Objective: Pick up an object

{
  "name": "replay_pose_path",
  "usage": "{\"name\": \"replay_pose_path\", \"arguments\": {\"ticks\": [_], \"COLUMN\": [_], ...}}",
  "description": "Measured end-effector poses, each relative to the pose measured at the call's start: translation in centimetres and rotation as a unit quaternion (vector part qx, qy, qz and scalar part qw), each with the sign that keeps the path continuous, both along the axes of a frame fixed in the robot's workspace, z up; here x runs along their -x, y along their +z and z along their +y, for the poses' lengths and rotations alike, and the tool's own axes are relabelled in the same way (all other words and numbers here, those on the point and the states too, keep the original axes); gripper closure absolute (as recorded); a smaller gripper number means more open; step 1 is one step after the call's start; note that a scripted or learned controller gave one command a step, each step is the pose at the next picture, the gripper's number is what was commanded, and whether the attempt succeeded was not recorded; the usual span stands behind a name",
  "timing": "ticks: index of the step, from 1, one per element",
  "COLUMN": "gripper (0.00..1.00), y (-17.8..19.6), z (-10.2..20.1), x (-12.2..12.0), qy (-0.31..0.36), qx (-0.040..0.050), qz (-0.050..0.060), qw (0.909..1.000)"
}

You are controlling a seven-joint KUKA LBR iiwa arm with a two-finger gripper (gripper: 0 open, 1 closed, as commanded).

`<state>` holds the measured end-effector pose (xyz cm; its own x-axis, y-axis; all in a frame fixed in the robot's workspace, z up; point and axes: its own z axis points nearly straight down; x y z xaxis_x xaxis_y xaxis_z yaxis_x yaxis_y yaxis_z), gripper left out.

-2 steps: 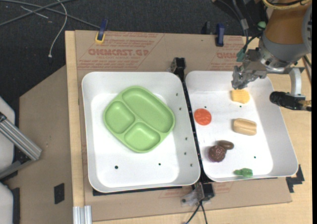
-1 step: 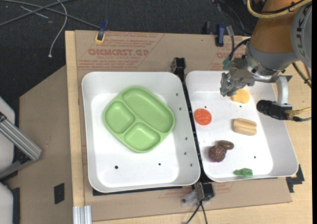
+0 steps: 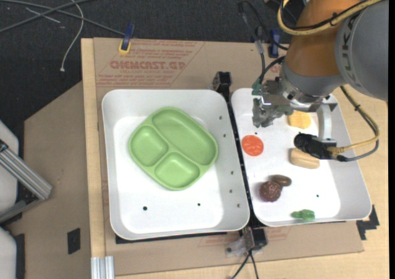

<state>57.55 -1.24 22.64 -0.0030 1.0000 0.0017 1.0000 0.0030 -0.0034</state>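
In the right bin (image 3: 345, 200) lie a flat orange-red disc (image 3: 252, 145), a yellow block (image 3: 300, 120), a beige oblong piece (image 3: 304, 160), a dark brown-maroon lump (image 3: 273, 188) and a small green item (image 3: 303, 214). My gripper (image 3: 264, 115) hangs over the far left part of that bin. It sits just above and to the right of the disc and to the left of the yellow block. The arm's bulk hides part of the bin's far end.
The left bin (image 3: 123, 197) holds a green divided plate (image 3: 173, 147) near its middle. A ridge (image 3: 237, 148) separates the two bins. Cardboard (image 3: 148, 62) lies under both, with cables on the dark floor beyond.
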Motion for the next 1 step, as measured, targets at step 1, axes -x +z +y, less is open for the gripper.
{"name": "replay_pose_path", "arguments": {"ticks": [1], "gripper": [1.00], "y": [0.56], "z": [4.31], "x": [2.00], "qy": [0.001], "qx": [-0.0005], "qz": [0.000], "qw": [1.0000]}}
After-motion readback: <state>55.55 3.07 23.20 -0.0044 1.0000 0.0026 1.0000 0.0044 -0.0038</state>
